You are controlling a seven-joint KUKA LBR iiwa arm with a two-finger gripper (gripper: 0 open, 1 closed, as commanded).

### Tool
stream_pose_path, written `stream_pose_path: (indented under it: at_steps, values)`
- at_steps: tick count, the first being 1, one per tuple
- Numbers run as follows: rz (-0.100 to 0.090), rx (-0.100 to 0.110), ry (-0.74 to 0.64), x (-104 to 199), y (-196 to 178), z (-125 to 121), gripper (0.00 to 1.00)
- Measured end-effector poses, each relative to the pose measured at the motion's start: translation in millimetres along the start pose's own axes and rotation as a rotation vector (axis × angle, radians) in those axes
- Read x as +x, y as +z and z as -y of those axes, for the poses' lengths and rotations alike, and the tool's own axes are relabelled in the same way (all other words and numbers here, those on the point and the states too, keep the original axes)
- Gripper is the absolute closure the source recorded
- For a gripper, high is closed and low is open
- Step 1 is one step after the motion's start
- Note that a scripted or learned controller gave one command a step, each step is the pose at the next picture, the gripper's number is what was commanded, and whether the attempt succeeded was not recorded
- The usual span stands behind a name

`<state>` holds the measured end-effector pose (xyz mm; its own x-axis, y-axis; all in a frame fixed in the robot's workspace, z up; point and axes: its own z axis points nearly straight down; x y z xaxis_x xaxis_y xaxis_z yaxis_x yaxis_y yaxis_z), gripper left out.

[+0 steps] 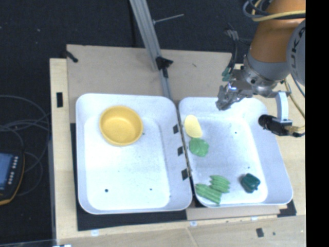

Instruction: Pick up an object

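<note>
My gripper hangs over the far edge of the right bin, well above its floor. Nothing shows between its tips. In that bin a pale yellow piece lies by the left wall, with a round green piece just in front of it. A ridged green object lies near the front wall, and a dark teal object sits to its right. All of these lie apart from the gripper, nearer the front.
The left bin holds a yellow bowl in its far left part. A grey metal pole slants down to the divide between the bins. A black cable fitting juts from the arm over the right bin's right side.
</note>
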<state>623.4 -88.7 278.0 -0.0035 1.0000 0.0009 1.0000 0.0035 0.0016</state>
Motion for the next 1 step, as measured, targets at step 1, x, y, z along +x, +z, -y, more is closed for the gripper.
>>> stream_pose_path:
  at_steps: [1]
  values:
    - [0.000, 0.002, 0.000, 54.0, 15.4, 4.3, 1.00]
